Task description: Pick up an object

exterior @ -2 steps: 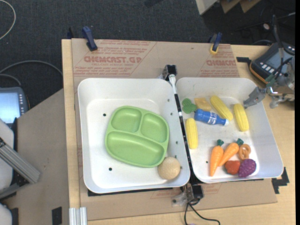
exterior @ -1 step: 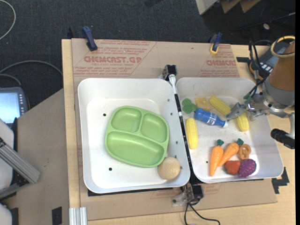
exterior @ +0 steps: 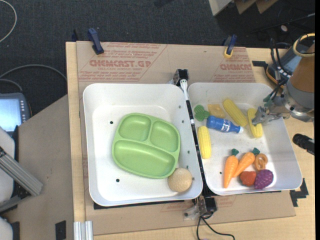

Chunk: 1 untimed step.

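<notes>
In the camera view, the gripper (exterior: 261, 117) is seen low over the right bin (exterior: 285, 154), at its upper right part, with the grey arm (exterior: 300, 84) reaching in from the right. The step in hand is judged to be the descent onto a piece of toy food, and it is done well if the fingers are brought down squarely astride one item only, with the neighbouring pieces left undisturbed, and closed once the item sits fully between them. Whether the fingers are parted or clenched cannot be told, since they are small and dark against the bin. The nearest candidate, a yellow banana-like piece (exterior: 255, 125), lies directly under the gripper, seemingly touching it, though no grasp can be confirmed. A yellow corn cob (exterior: 235, 112) lies just to its left, and a blue bottle (exterior: 223, 125) beside that. Two carrots (exterior: 237, 167) and a purple grape cluster (exterior: 264, 178) lie well apart, toward the bin's near edge. A green divided plate (exterior: 145, 145) rests in the left bin (exterior: 95, 134).
</notes>
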Tool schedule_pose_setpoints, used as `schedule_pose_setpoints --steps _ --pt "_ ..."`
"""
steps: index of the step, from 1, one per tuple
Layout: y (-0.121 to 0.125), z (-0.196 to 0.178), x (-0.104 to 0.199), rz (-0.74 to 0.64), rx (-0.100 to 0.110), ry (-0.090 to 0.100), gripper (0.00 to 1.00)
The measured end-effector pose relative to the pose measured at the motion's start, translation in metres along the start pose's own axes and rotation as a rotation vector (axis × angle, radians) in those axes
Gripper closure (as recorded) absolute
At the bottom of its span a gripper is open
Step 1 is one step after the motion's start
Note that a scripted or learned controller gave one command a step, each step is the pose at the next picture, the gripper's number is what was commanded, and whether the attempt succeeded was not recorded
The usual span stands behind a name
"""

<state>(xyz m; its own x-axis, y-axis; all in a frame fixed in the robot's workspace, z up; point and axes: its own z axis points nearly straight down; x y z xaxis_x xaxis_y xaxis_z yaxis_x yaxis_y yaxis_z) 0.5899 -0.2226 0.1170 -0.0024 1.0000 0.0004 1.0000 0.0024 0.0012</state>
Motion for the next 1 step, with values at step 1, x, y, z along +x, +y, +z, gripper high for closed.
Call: schedule_pose_setpoints --steps 1 --pt "0.0404 0.0196 0.0627 -0.001 -0.012 -0.014 1.0"
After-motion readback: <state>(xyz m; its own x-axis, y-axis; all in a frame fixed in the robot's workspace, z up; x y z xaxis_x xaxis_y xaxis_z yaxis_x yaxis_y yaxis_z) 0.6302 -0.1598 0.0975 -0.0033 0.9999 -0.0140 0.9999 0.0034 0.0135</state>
